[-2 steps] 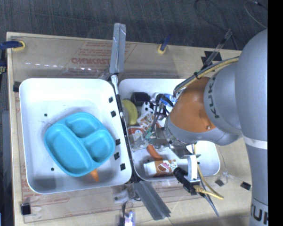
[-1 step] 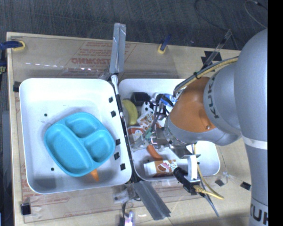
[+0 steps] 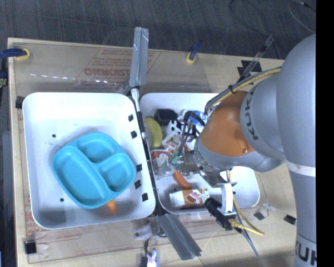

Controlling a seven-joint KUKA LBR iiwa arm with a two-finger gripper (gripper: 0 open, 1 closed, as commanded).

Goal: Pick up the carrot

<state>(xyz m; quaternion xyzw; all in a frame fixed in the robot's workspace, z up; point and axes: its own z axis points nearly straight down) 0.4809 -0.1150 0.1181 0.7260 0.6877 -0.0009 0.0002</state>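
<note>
A smooth orange carrot lies in the right bin, near its front edge. The tool hovers above it, its grip impossible to tell.

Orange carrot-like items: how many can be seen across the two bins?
2. One orange piece pokes out under the blue tray in the left bin; another lies in the right bin beside the arm. More may be hidden.

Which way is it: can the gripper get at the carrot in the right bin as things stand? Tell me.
Probably yes. The carrot lies in the right bin, with its orange end showing just beside the arm's wrist, so it is close. Packets crowd it, including one right below, and the wrist hides the gripper, so a clean grasp is uncertain.
</note>
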